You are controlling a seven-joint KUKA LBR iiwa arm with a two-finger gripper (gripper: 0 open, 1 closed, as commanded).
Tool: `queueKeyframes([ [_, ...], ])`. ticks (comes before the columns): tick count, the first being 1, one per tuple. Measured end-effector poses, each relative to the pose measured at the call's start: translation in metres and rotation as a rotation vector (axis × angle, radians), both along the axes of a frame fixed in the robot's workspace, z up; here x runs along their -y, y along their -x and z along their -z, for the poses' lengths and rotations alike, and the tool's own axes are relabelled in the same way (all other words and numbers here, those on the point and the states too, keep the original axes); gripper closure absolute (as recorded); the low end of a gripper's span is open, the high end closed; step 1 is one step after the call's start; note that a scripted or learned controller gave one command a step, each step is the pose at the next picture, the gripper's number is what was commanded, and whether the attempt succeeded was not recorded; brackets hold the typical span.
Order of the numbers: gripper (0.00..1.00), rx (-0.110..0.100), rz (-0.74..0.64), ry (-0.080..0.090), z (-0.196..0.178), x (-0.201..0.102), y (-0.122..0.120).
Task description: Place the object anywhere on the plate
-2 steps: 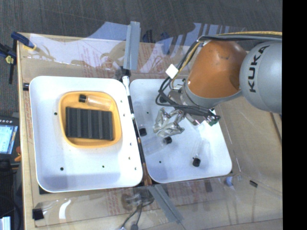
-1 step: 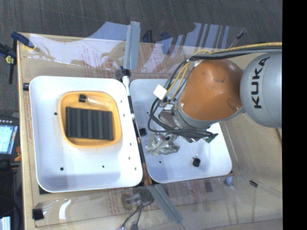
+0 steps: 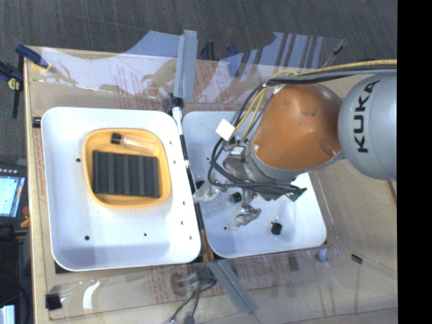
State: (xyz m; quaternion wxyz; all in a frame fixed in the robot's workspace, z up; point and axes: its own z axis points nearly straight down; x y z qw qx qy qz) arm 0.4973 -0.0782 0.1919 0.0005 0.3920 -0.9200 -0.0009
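Observation:
An orange plate (image 3: pixel 124 166) with a dark ribbed centre lies in the left white bin (image 3: pixel 67 235). On the plate's upper rim rests a small clear tube with a black cap (image 3: pixel 117 139). My gripper (image 3: pixel 246 214) hangs low over the floor of the right white bin (image 3: pixel 307 238), under the orange wrist band, far to the right of the plate. I see nothing held in it. A small black piece (image 3: pixel 275 229) sits just right of the gripper; I cannot tell whether it rests on the bin floor.
The grey and orange arm (image 3: pixel 304 130) covers most of the right bin's upper half. The ridge where the two bins meet (image 3: pixel 189 181) separates the gripper from the plate. A metal bar (image 3: pixel 184 63) stands behind the bins.

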Motion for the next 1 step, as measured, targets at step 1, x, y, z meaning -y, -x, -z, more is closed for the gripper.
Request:
queueKeyframes([
  [1,0.0,0.004,-0.462,0.0,0.0002,0.0038,-0.0529],
])
